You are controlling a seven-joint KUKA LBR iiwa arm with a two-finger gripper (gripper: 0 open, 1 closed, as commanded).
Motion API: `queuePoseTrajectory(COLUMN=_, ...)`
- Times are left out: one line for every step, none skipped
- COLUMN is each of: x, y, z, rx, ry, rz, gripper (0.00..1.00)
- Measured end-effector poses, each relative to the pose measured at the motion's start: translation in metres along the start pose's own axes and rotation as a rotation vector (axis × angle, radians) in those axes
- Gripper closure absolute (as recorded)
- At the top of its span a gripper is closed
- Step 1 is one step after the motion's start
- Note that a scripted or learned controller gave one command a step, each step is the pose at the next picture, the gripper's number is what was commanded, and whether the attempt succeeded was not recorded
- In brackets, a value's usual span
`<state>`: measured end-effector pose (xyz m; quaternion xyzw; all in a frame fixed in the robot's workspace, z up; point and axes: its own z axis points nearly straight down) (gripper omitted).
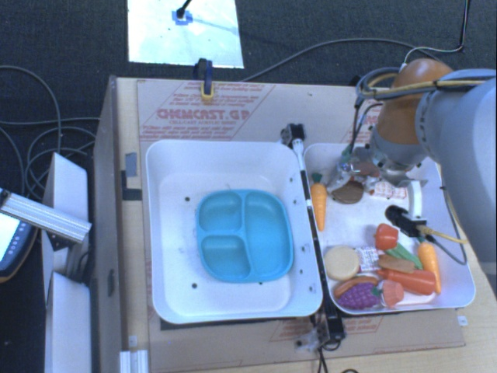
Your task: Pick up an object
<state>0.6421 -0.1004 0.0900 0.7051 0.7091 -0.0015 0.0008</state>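
Beneath the gripper (351, 173) lies a brown piece (348, 193); finger spread unclear.

- My arm (458, 123) enters from the right, grey, its orange band (408, 99) above the wrist at the far right.
- My wrist bends down and leftward.
- My gripper (351, 176) is lowered at the far side.

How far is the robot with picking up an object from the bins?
Done: the arm has reached over the right bin, and the gripper sits low beside a brown object. In hand: nothing visibly lifted; the fingers are unclear. Left: grasp and raise one item. The blue tray lies in the left bin.
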Motion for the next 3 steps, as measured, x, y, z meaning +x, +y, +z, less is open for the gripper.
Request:
queuePoseTrajectory(x=0.049, y=-0.008, z=-0.092, rx=-0.001, ry=0.004, rz=0.000, gripper=1.00)
queuePoseTrajectory(x=0.046, y=-0.024, z=-0.116, rx=0.001, ry=0.003, rz=0.004, gripper=1.00)
queuePoseTrajectory(x=0.058, y=-0.076, z=-0.109, rx=0.003, ry=0.003, rz=0.005, gripper=1.00)
